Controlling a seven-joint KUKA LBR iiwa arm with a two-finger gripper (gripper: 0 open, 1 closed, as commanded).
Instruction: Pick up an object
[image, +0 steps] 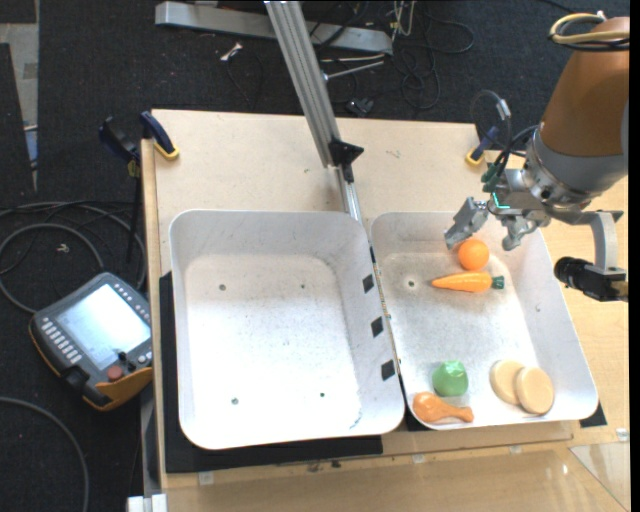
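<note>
My gripper (489, 232) hangs over the far part of the right bin (570, 330), its two grey fingers spread open. An orange ball (473, 254) sits right below and between the fingertips, resting on the bin floor. Just in front of it lies a carrot (464, 283) with a green stem end pointing right. Near the bin's front are a green round object (450, 378), an orange drumstick-shaped piece (441, 408) and two tan bread-like slices (523, 385).
The left bin (200, 290) stands beside the right one. A metal pole (312, 90) slants over the bench at the back. A teach pendant (92, 340) lies on the floor at left. Clamps (155, 135) grip the bench's far corners.
</note>
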